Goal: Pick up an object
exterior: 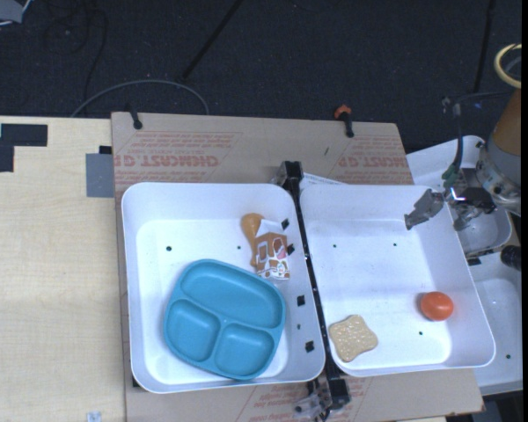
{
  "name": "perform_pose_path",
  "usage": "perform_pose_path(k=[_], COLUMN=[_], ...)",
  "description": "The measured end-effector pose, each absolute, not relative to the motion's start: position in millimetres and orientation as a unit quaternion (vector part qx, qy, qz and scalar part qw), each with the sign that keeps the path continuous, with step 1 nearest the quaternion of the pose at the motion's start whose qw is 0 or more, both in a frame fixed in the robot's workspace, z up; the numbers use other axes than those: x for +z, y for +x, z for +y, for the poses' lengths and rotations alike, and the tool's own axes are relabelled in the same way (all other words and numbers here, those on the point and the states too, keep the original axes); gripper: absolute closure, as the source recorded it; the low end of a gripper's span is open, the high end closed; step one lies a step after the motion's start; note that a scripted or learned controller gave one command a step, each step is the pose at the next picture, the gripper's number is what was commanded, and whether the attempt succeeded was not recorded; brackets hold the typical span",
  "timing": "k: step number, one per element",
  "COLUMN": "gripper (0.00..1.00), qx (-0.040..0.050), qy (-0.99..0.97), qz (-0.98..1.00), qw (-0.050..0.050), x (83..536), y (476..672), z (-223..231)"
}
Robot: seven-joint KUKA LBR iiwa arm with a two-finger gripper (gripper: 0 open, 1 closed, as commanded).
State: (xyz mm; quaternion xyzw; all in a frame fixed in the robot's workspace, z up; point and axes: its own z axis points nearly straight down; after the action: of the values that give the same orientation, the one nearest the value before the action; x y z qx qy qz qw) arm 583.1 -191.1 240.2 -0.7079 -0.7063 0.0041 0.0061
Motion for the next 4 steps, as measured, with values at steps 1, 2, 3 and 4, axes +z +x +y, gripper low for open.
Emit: perform_pose_path(k=[1, 2, 3, 4], gripper=[0.0, 0.0, 0.0, 0.0], qx=[0.0003, 0.0017, 0.0015, 0.0018], qy=[-0.707, -0.707, -0.707, -0.707], qz=[-0.707, -0.707, -0.707, -0.707], qw=[0.0, 0.003, 0.003, 0.003], x=[248, 203, 160, 115], y=[585.6, 585.4, 585.7, 587.1], z=[-191, -184, -182, -186])
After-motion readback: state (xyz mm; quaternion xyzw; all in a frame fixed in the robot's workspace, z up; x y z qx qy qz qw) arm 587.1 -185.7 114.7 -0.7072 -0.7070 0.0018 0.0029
